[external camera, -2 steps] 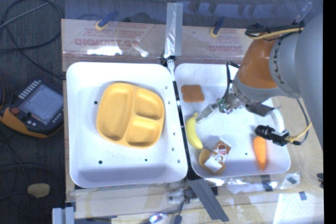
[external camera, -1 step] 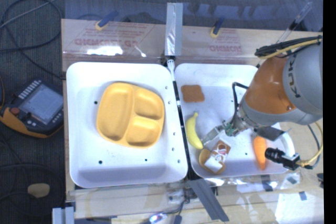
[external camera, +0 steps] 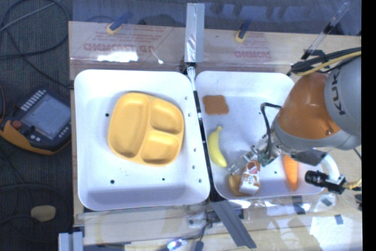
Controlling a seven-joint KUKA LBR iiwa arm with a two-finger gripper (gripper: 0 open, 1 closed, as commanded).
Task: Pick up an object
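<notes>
1. Left bin (external camera: 82,126): white, shallow, glossy plastic with rounded corners. In it lies a yellow tray (external camera: 145,127) with three compartments, smooth and matte, soft-edged.
2. Right bin (external camera: 247,82): same white plastic, set just beside the left one. Contents: a flat brown square (external camera: 215,104) near the upper left corner; a banana (external camera: 217,147), curved and smooth, along the left side; a carton (external camera: 251,177) with a white and red printed label, print too small to read, near the lower edge; a carrot (external camera: 291,172), orange and tapered, to the right of the carton.
3. Arm (external camera: 311,114): orange band and grey shell, partial letters "KU" on the shell.
4. Gripper (external camera: 254,157) is low in the right bin, just above the carton and right of the banana. Jaws: cannot tell whether open or closed; nothing seen held.
5. Table (external camera: 135,44): pale board with clear film, faint red reversed lettering, not legible.
</notes>
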